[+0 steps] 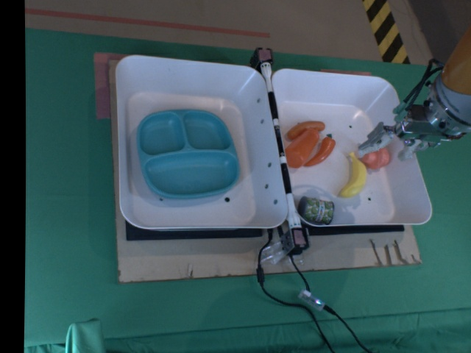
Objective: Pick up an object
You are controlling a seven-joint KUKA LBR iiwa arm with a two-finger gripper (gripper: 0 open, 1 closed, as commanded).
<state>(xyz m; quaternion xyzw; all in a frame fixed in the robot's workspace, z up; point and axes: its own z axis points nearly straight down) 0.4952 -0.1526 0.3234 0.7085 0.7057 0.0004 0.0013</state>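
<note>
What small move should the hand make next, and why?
Probably lower straight down. The hand sits spread over the small red fruit in the right bin, with nothing held between its fingers, and the banana lies close on one side.

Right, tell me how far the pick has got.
Done: the gripper has reached the right bin and sits low beside the small red-orange piece. In hand: nothing shows between its fingers. Left: the grasp and lift. The banana, orange peppers and green-labelled jar all lie in the bin; the teal plate sits in the left bin.
</note>
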